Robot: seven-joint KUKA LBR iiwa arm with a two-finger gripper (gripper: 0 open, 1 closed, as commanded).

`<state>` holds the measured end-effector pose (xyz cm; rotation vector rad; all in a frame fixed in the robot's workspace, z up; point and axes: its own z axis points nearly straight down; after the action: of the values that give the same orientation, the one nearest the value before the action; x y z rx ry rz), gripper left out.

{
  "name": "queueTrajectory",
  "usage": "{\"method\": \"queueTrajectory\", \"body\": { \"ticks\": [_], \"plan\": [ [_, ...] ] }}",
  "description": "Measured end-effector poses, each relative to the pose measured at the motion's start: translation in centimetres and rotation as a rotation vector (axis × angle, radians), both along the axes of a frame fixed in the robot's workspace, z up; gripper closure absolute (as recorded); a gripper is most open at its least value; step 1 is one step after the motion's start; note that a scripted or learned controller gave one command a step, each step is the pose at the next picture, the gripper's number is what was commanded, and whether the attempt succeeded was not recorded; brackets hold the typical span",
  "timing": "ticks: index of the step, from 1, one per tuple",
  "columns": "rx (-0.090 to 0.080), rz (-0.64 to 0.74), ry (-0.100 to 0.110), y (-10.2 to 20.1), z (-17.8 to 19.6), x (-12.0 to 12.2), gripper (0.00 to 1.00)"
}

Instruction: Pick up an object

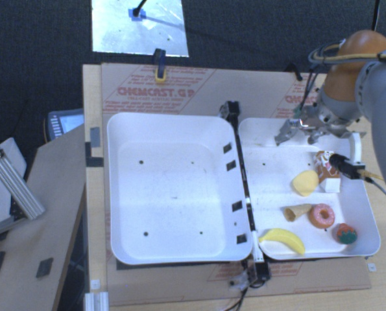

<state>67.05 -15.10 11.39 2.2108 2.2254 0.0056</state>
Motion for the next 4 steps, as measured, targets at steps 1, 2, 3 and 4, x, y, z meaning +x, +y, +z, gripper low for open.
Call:
{"method": "queueTrajectory", "body": {
  "ticks": [1,2,3,4],
  "plan": [
    [-0.001,0.002,-0.002,0.0,1.0,0.0,1.0],
    [-0.001,0.004,-0.001,0.0,1.0,0.0,0.0],
    [-0.001,-0.006,0.006,-1.8,-3.1,-0.2,0.0],
    [-0.002,-0.003,-0.001,-1.7,-1.7,0.0,1.0]
  ]
}}
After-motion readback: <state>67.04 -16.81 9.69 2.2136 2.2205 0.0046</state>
